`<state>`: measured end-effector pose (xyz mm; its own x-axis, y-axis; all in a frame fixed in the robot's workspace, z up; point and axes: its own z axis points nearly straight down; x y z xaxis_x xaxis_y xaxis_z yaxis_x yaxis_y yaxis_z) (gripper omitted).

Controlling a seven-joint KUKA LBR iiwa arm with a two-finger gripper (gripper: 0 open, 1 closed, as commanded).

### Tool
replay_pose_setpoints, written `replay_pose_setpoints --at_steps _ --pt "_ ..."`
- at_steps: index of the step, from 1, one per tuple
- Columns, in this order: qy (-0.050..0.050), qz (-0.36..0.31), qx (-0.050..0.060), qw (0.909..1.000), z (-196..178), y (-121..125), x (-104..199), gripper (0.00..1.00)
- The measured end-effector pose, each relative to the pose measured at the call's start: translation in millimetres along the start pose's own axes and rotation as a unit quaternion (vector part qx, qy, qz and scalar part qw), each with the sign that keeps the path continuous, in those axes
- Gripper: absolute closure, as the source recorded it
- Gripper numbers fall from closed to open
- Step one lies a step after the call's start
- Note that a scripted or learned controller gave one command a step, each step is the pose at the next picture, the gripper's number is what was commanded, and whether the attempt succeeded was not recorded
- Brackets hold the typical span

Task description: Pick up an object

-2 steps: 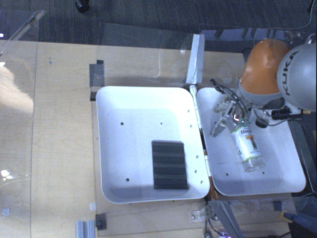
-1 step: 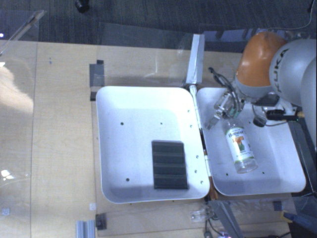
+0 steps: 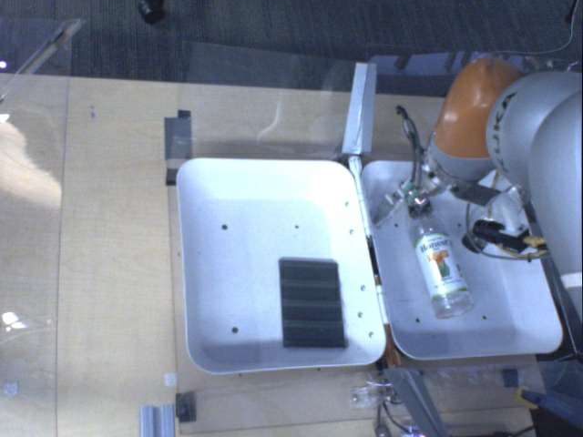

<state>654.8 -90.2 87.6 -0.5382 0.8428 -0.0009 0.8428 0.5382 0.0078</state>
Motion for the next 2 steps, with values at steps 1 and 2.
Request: replay_pose_setpoints --at_steps 1,2 --pt "0.006 0.052 0.005 0.9986 -8.6 -8.3 -33.2 0.0" --pt "0.005 0.053 0.006 0.9986 -8.6 -8.7 -33.7 0.0"
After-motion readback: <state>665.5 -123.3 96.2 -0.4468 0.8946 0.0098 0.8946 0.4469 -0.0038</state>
